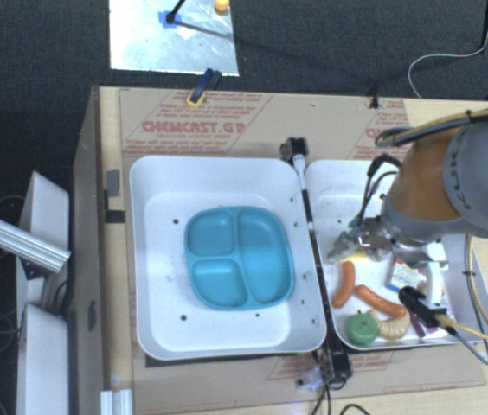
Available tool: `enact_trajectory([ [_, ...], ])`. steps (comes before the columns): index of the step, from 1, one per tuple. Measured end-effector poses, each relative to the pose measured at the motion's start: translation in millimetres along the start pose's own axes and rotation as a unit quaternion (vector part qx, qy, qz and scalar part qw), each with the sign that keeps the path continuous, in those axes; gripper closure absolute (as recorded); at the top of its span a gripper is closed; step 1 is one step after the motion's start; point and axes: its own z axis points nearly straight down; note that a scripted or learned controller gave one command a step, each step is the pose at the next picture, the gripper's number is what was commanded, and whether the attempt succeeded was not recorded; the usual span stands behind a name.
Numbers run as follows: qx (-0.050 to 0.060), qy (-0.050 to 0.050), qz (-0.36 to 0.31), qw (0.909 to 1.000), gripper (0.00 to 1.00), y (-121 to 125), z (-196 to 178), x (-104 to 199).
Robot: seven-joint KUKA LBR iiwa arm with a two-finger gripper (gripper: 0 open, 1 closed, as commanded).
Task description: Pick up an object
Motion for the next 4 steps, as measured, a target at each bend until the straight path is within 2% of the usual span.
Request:
enact_trajectory([
  [1,-0.001,0.0,0.0,1.0,1.0,0.8,-10.6,0.0],
  [2,-0.001,0.0,-0.001,1.0,0.0,0.8,-10.6,0.0],
  [3,0.0,0.0,0.0,1.0,0.0,-36.3,0.3,-2.3],
  [4,-0.001,0.001,0.0,1.0,1.0,-35.0,-10.1,-1.8],
])
